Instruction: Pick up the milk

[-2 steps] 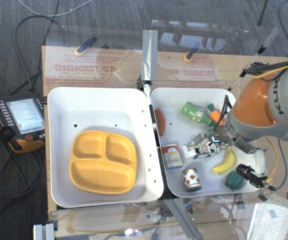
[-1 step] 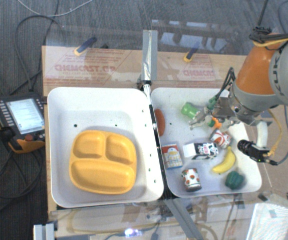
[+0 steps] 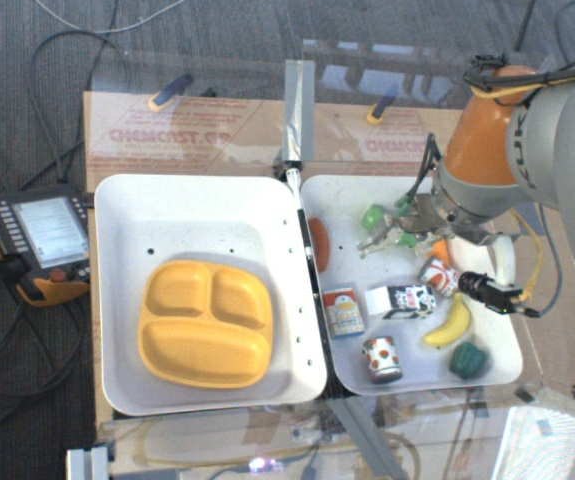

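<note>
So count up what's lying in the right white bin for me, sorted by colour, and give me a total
Green: 2, a pale green piece and a dark green pepper-shaped toy
Yellow: 1, a toy banana
Red: 3, a red sausage-shaped toy, a small red-labelled box and a red-patterned can
Black-and-white: 1, the cow-print milk carton
Total: 7, not counting pieces partly hidden under the arm.

On my feed the arm (image 3: 552,138) is a thick grey cylinder with a rounded orange band (image 3: 487,138) above the wrist. Black cables (image 3: 512,66) cross the band. A black fitting (image 3: 482,288) trails a yellow wire (image 3: 537,258).
</note>
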